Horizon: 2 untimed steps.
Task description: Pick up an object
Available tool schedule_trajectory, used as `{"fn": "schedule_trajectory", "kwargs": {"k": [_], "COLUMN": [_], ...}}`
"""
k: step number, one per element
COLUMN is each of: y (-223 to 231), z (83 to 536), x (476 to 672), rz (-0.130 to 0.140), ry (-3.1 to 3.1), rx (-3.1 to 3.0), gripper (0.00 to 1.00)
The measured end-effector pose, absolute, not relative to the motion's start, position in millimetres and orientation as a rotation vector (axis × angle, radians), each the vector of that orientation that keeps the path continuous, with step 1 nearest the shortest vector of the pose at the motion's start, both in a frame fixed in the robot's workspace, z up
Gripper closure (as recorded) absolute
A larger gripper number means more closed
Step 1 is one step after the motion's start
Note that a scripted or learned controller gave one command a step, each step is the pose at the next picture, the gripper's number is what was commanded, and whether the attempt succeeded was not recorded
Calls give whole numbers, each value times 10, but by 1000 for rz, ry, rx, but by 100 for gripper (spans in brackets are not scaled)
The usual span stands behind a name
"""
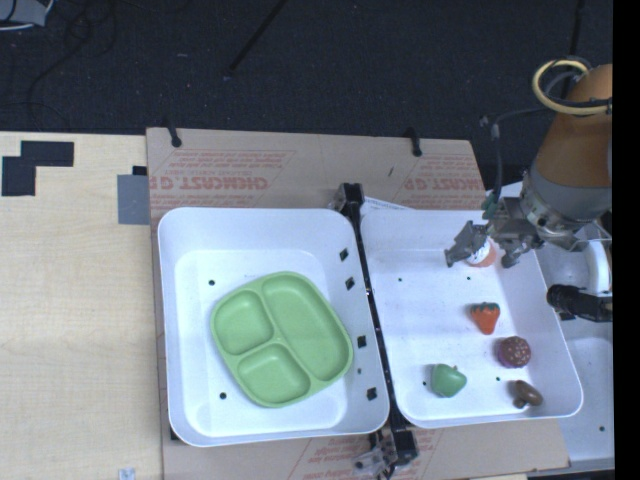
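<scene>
My gripper (487,251) hangs over the upper right part of the right bin (420,268), its two grey fingers (462,247) spread apart and open. A small orange and white object (483,257) shows in the gap between them, and I cannot tell whether they touch it. Further down the bin lie a red-orange fruit with a green top (486,316), a dark red round object (514,351), a green pepper-like toy (448,379) and a small brown object (526,395).
The left bin (190,268) holds a green divided plate (282,338). A black divider (365,308) runs between the two bins. The objects in the right bin lie along its right and lower sides.
</scene>
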State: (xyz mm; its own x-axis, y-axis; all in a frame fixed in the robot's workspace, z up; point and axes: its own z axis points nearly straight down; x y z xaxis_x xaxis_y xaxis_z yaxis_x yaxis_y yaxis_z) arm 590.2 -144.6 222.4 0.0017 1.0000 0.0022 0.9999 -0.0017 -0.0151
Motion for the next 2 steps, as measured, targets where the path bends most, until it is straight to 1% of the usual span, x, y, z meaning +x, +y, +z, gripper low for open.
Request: {"fn": "schedule_trajectory", "kwargs": {"k": [1, 2], "y": [-1448, -1398], "z": [2304, 1671], "x": [5927, 5889], "rz": [1, 7], "ry": [-2221, -2217], "rx": [-2221, -2216], "gripper": [0, 0]}}
